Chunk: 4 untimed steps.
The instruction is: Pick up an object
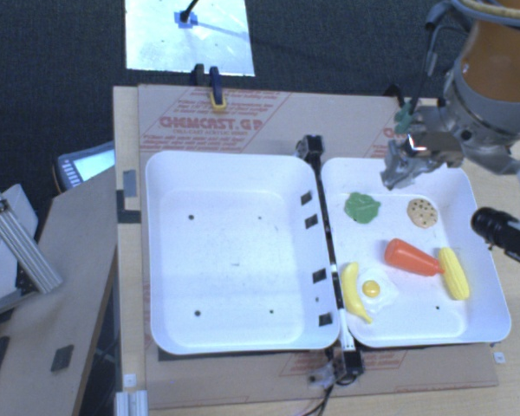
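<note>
White right bin (485, 319): held green leaf (361, 206), cookie (422, 212), carrot (411, 257), corn (453, 272), banana (354, 290), egg (373, 289). Gripper (402, 173) poised over far rim beside leaf, empty; finger spacing impossible to tell. Best lowered squarely over leaf, well clear of wall.

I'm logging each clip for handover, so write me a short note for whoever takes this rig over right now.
Hand: above the right bin's far edge, nothing seen between its fingers; open or shut is unclear.
Things, all in the right bin: green leafy piece, cookie, carrot, corn, banana, fried egg.
Done: nothing picked up.
Left: grasp one item and lift it; the green piece lies nearest.
</note>
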Tool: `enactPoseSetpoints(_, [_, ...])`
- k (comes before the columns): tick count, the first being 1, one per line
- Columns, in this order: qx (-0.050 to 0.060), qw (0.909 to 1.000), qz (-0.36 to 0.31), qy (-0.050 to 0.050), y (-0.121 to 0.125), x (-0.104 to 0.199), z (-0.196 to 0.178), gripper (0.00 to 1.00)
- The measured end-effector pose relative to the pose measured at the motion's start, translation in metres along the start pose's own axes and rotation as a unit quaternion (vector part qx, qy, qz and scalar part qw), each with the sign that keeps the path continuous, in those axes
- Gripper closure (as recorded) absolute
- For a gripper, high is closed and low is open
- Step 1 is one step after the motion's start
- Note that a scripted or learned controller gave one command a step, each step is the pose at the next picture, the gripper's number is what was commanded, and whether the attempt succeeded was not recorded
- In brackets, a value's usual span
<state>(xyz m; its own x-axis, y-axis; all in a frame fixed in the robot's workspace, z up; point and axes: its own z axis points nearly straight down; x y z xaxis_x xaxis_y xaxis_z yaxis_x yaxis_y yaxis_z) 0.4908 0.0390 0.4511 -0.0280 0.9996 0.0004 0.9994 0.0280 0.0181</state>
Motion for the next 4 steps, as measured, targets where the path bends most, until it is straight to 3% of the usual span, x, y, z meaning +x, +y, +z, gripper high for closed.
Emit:
enactPoseSetpoints(1, [0.010, 0.9999, 0.011, 0.000, -0.004, 0.032, 0.046, 1.00])
enactPoseSetpoints(2, [0.005, 0.9999, 0.011, 0.001, -0.002, 0.049, -0.020, 1.00])
enactPoseSetpoints(3, [0.010, 0.9998, 0.017, -0.001, -0.006, -0.023, 0.042, 1.00])
enactPoseSetpoints(4, [0.009, 0.9999, 0.014, -0.001, -0.006, -0.026, 0.080, 1.00])
